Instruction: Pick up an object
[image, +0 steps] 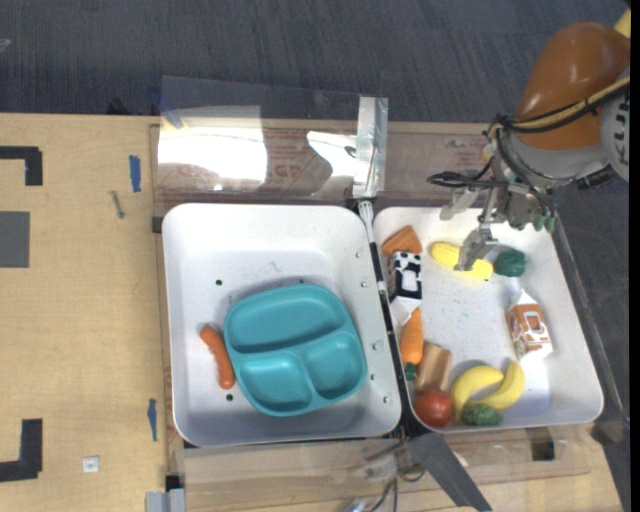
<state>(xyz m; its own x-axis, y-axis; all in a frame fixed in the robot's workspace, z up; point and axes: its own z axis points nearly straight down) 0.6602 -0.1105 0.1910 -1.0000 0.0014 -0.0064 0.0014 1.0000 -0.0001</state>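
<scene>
Yellow object (452, 255) under end effector (476, 250), long axis left-right

Your grey KUKA arm with its orange band (572, 62) enters at the frame's upper right, wrist angled down-left, two-finger gripper (477, 250) hanging at right of centre.

Yellow obj (459, 256) flat, right bin's (580, 345) far end

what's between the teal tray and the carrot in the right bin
The camera view shows bare white floor beside the tray, then the two bins' touching rims, then the carrot.
</scene>
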